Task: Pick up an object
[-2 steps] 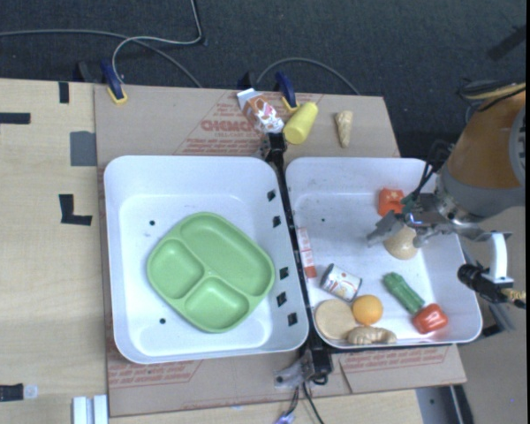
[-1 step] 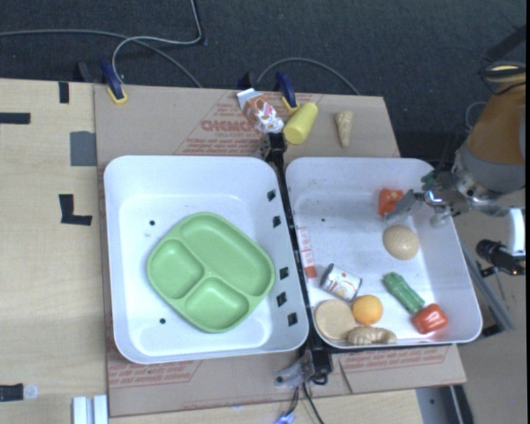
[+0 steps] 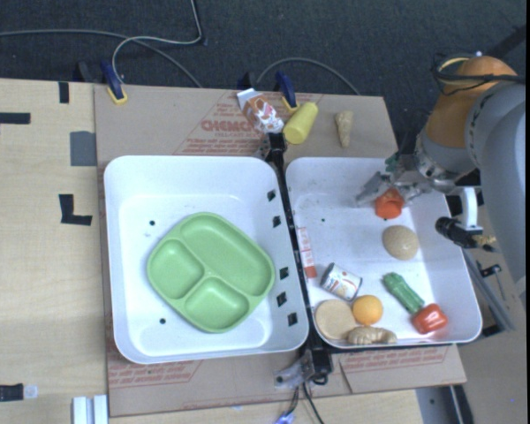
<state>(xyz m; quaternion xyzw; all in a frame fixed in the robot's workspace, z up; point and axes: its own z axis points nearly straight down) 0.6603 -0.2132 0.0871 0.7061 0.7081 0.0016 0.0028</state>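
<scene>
- The claw (image 3: 387,193) is low in the right bin (image 3: 336,179), just above a small orange-red object (image 3: 389,206).
- I cannot tell its state.
- Lift apparently not yet done.

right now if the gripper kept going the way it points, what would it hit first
Most likely the small orange-red round object: the grey two-finger gripper sits right at it in the right white bin, pointing left and down. Height is unclear from this slanted view, so contact can't be confirmed.

A green divided plate (image 3: 211,272) is lying in the left bin (image 3: 124,184); behind that bin's far right corner, a yellow bottle (image 3: 300,122) is resting on the counter (image 3: 35,237).
</scene>
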